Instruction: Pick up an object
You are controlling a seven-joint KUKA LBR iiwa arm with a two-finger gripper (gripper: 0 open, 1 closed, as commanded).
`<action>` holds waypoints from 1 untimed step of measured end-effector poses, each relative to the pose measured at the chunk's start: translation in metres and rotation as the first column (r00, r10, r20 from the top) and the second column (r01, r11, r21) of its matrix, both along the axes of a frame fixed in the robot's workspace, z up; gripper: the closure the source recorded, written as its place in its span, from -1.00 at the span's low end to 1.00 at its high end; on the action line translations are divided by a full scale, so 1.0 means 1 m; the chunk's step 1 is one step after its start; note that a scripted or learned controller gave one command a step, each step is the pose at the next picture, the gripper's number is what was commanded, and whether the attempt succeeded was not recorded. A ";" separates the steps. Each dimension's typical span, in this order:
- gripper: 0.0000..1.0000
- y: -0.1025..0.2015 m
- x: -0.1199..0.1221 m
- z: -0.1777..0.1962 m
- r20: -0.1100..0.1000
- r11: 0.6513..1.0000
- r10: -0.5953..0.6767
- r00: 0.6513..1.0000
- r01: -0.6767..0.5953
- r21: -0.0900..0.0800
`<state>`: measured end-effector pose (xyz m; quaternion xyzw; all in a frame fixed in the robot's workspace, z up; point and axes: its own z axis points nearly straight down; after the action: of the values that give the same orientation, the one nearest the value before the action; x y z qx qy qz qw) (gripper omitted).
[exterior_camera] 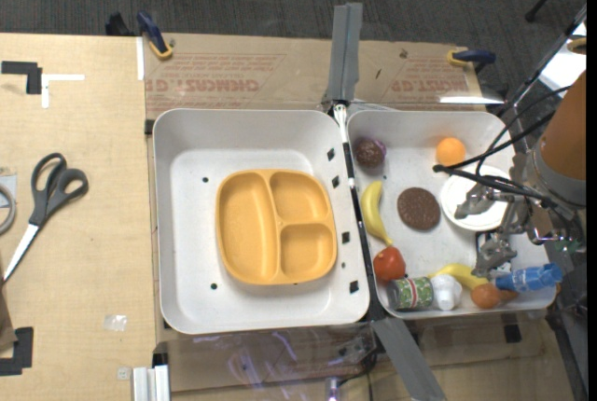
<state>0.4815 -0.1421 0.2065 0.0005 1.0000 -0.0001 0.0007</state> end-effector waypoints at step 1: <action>-1.00 0.050 0.028 -0.111 0.017 1.000 0.023 1.000 -0.023 -0.001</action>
<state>0.5096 -0.0917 0.0957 -0.0109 0.9999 -0.0007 0.0093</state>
